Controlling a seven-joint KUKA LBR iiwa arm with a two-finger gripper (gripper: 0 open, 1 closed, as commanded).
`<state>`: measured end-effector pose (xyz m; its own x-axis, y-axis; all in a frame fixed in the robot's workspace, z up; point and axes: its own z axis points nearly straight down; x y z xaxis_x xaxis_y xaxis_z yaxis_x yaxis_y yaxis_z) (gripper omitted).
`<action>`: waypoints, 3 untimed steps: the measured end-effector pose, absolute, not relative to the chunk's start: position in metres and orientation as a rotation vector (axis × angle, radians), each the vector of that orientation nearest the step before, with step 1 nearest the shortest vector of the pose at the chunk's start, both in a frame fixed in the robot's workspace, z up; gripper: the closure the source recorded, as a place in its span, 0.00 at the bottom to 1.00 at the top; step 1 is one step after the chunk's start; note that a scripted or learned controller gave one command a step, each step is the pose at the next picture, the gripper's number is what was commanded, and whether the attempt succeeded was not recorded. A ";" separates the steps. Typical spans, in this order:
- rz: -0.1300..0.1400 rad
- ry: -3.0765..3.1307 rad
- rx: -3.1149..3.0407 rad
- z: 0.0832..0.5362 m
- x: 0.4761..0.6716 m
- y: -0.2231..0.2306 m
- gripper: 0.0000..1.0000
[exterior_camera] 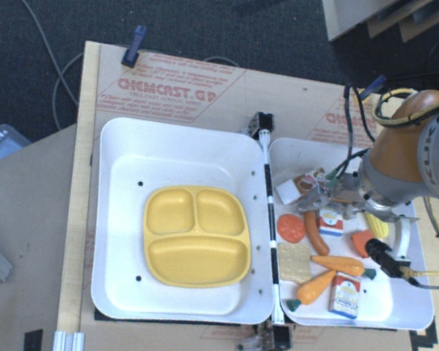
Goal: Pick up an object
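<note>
Over the right bin (420,311), the gripper (324,196) hangs above toy food, its opening indiscernible.

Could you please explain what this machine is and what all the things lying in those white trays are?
One camera above the bench looks down at a slant. The grey machine with an orange band is a robot arm reaching in from the right; its gripper hangs low over the right bin. That bin holds toy food: a sausage, two carrots, a red slice and a small carton. The left bin holds a yellow divided plate. I cannot tell whether anything is gripped.
</note>
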<state>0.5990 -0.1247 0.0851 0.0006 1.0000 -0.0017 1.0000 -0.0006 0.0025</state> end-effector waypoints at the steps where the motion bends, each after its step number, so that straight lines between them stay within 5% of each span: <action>1: -0.003 2.224 2.221 0.084 0.637 -0.098 0.00; 2: -0.057 2.266 2.247 0.079 0.655 -0.107 0.00; 3: -0.003 2.220 2.223 0.085 0.589 -0.167 0.00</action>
